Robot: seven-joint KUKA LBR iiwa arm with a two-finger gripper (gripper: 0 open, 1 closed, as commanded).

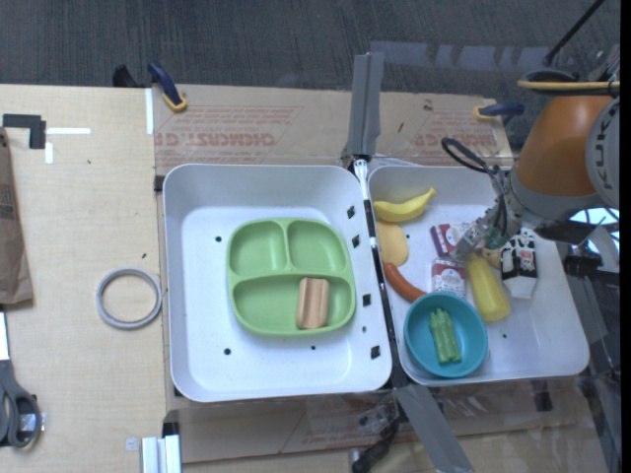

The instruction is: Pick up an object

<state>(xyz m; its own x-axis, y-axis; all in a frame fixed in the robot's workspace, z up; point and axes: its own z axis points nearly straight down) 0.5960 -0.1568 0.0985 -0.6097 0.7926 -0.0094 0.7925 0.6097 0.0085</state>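
Observation:
My gripper (pixel 480 236) hangs low over the right bin (pixel 552 358), its tip just above a yellow bottle-shaped object (pixel 489 289) and beside a red and white packet (pixel 449 260). Nearby lie a banana (pixel 404 206), a pale yellow round piece (pixel 392 243), an orange-red carrot-like piece (pixel 402 282), a black and white small carton (pixel 520 261) and a blue bowl (pixel 446 335) with a green vegetable inside. The left bin (pixel 197 294) holds a green divided plate (pixel 291 276) with a hot dog (pixel 313 304) in its front compartment.
A grey ring of tape (pixel 129 297) lies on the bench to the left of the bins. A metal divider post (pixel 365 106) rises between the bins at the back. Cardboard (pixel 256 131) lies behind the left bin. The arm's orange band (pixel 567 141) looms over the right bin's far corner.

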